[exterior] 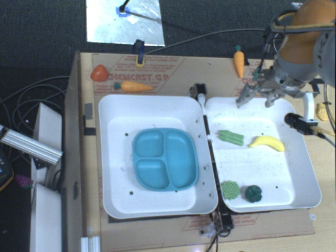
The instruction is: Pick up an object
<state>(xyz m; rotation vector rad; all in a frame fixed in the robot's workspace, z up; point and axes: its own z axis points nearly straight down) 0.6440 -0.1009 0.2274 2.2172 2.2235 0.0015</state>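
You are watching the gripper (pixel 258 100) hovering over the right bin's (pixel 304 156) far edge, fingers spread apart and holding nothing. Just below it, the green pod (pixel 231 137) and banana (pixel 268 143) are lying untouched; farther down, the broccoli (pixel 253 193) is waiting. The pick is looking barely begun.

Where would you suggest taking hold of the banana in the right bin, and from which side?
Grip the banana across its thicker middle, coming straight down from above. It lies flat and apart from the other items, so the hand could close across its narrow width.
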